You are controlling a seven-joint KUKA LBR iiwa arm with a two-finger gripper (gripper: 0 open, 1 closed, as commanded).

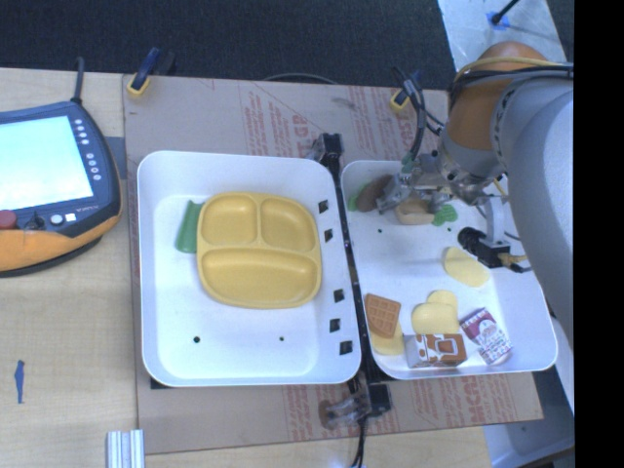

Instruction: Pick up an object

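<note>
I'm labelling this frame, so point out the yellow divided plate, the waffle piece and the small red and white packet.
yellow divided plate (259, 250), camera view, on its middle ridge.
waffle piece (382, 313), camera view, middle of its gridded face.
red and white packet (486, 335), camera view, middle of its printed front.

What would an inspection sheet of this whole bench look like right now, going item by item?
Surface: cardboard sheet on a wooden bench, bearing two white bins.
Job's things: right bin holds a waffle piece, yellow pieces, small packets and a tan item at the far end.
Clutter: left bin holds a yellow divided tray with a green item at its edge.
Grippers: gripper low over the right bin's far end, above the tan item; grasp not discernible.
Cables: black cable running down to the wrist.
Surroundings: handheld control screen left of the bins; yellow clamps at the cardboard's far corners.
</note>
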